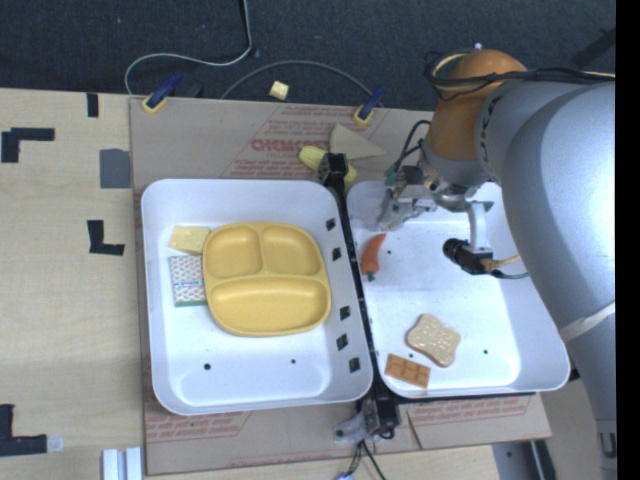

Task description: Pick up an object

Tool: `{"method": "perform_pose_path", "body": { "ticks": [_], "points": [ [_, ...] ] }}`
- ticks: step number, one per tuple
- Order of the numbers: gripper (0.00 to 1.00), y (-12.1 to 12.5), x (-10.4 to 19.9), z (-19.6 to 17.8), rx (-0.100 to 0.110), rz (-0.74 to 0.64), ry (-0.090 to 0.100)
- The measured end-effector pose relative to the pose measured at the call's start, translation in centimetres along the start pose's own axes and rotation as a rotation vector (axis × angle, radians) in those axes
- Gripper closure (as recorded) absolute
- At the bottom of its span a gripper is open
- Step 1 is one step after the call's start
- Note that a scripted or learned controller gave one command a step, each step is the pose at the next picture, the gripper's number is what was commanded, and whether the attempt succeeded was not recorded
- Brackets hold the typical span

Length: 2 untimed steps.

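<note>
My gripper (397,206) hangs over the far left corner of the right bin (500,303), below the orange band of the arm. A small orange-red carrot-shaped piece (371,253) lies just in front of it, close to the bin's left wall and apart from the gripper. Nearer the front of the same bin lie a toast-shaped slice (433,338) and a brown waffle-like square (407,370).
The left bin (250,368) holds a yellow divided plate (266,277), a pale yellow square (188,239) and a patterned block (186,279) along its left side. A black divider (350,268) runs between the bins. The grey arm (560,188) covers the right bin's far right.
</note>
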<state>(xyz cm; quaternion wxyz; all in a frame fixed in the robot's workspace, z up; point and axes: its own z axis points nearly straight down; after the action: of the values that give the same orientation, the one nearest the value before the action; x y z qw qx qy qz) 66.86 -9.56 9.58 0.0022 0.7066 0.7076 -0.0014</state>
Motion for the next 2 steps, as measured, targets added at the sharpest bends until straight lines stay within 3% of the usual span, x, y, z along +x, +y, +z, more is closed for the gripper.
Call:
{"method": "perform_pose_path", "body": {
  "ticks": [1,2],
  "points": [
    [1.00,-5.15,-0.62,-1.47,0.005,0.002,0.004],
    [0.00,-4.95,-0.55,-1.38,0.002,0.001,0.005]
  ]
}}
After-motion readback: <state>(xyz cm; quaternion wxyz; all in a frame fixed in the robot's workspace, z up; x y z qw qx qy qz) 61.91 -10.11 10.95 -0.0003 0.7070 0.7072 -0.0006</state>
